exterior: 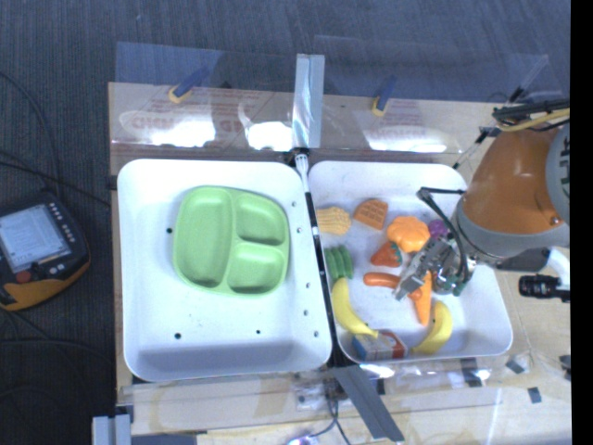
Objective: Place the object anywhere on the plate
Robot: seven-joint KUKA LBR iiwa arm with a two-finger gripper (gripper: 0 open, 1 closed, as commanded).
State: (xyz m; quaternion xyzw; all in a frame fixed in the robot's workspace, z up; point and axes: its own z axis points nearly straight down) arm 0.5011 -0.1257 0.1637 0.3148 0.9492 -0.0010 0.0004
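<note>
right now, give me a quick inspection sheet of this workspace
surface: bench with two white bins, left bin and right bin
job's things: green plate in the left bin, with three compartments
clutter: toy food in the right bin, with two bananas, a carrot, a waffle, an orange pepper
grippers: gripper low over the toy food, grasp unclear
cables: dark cables on the floor at left
surroundings: handheld pendant on grey carpet
</note>
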